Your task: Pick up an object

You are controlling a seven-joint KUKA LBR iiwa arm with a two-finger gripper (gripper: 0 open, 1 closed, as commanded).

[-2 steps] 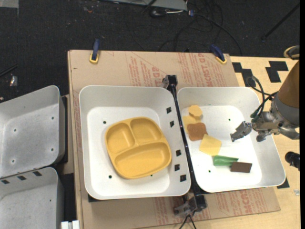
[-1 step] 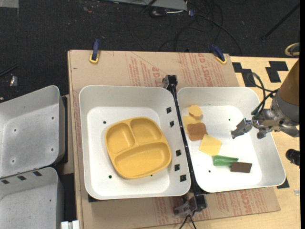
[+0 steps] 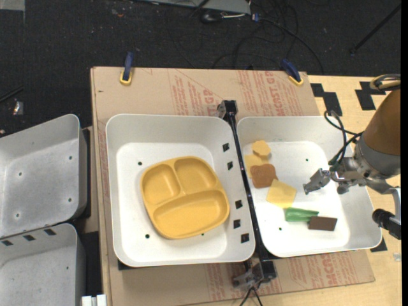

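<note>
1. Tabletop (image 3: 191, 88): a cardboard sheet with red print, held by two clamps at its far edge; dark floor (image 3: 57, 30) with cables beyond it.
2. Two white bins sit side by side. The left bin (image 3: 121, 171) holds a yellow divided plate (image 3: 185, 196); the right bin (image 3: 331, 241) holds the small items.
3. Hand (image 3: 317, 182): low over the right bin's right half, pointing left. Fingers look slightly apart; nothing is seen between them.
4. Items, all left of the hand or nearer the camera: yellow wedge (image 3: 281, 194) just beside it; brown block (image 3: 262, 174) and tan pieces (image 3: 259, 150) further left; green piece (image 3: 299, 215) touching dark bar (image 3: 322, 223) in front.
5. Bare bin floor lies behind the hand. The right rim is close under the wrist.
</note>
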